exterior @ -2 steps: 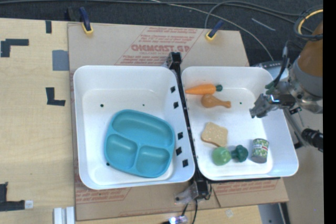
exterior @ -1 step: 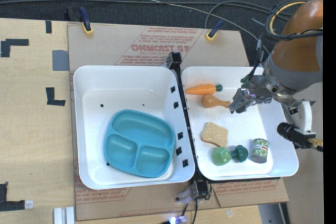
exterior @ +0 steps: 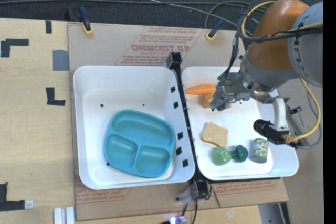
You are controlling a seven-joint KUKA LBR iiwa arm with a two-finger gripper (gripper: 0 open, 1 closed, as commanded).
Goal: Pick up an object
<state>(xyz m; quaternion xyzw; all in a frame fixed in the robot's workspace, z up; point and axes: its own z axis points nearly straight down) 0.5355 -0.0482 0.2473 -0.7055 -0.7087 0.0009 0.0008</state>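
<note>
My gripper (exterior: 219, 101) hangs low over the back of the right bin (exterior: 281, 165), just right of an orange carrot (exterior: 199, 89) that lies against the divider. A small orange-brown piece (exterior: 206, 102) shows right beside the gripper's tip, partly hidden by it. Nearer the front lie a slice of bread (exterior: 214, 134), a light green ball (exterior: 221, 156), a dark green piece (exterior: 240, 153) and a small can with a green label (exterior: 259, 150).
The left bin (exterior: 84, 86) holds a blue divided tray (exterior: 139, 142). A black divider rail (exterior: 181, 113) runs between the bins. The arm's orange band (exterior: 275, 29) and cables crowd the right bin's back right corner.
</note>
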